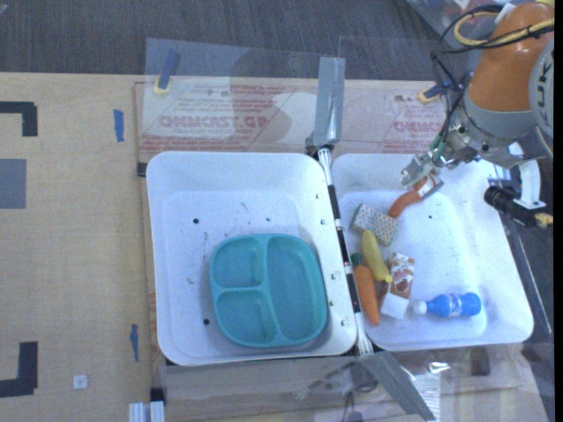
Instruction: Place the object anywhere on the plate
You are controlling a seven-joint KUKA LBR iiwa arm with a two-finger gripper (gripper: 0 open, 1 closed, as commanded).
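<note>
Claw (424,176) above right bin (501,253) | sausage (406,202) touching its tips | plate (266,290) left bin

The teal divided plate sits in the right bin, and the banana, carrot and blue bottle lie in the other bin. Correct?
Not quite. The camera view shows the teal divided plate in the left bin; the banana, carrot and blue bottle lie in the right bin.
</note>
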